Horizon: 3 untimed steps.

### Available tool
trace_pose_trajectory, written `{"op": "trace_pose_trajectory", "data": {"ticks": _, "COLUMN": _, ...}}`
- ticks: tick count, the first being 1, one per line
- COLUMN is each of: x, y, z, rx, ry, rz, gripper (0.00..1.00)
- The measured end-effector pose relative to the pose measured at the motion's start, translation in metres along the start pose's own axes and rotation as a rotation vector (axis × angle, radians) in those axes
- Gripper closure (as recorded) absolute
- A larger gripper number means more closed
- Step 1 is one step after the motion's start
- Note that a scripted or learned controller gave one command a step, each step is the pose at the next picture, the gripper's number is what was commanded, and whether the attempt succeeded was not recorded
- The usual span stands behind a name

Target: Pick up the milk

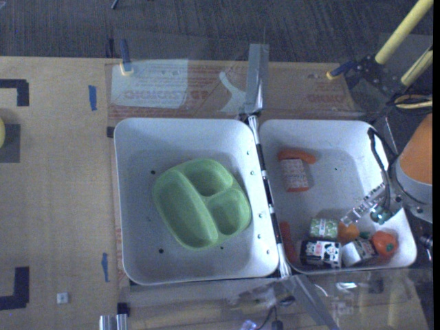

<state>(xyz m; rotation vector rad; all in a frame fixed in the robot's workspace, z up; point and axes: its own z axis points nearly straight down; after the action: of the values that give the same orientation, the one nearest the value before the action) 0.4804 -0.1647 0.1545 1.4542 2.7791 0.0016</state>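
The milk (321, 251) is a small black-and-white carton lying on its side near the front wall of the right bin (344, 139). My gripper (359, 212) hangs over the right part of that bin, up and to the right of the milk and apart from it. Nothing shows in its grasp. The arm's orange band (419, 157) is at the view's right edge.
A small green carton (323, 227) lies just behind the milk. An orange toy fruit (383, 243) and a white item (356, 253) sit to its right. A red-and-white packet (295, 172) lies further back. The left bin (137, 150) holds a green divided plate (201, 203).
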Motion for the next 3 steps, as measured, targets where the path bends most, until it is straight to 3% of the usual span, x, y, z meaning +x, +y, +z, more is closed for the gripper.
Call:
{"op": "trace_pose_trajectory", "data": {"ticks": 1, "x": 0.031, "y": 0.021, "z": 0.025, "rx": 0.002, "ry": 0.003, "rz": 0.28, "gripper": 1.0}}
{"op": "trace_pose_trajectory", "data": {"ticks": 2, "x": -0.016, "y": 0.169, "z": -0.031, "rx": 0.002, "ry": 0.001, "rz": 0.463, "gripper": 1.0}}
{"op": "trace_pose_trajectory", "data": {"ticks": 3, "x": 0.086, "y": 0.25, "z": -0.03, "rx": 0.001, "ry": 0.002, "rz": 0.244, "gripper": 1.0}}
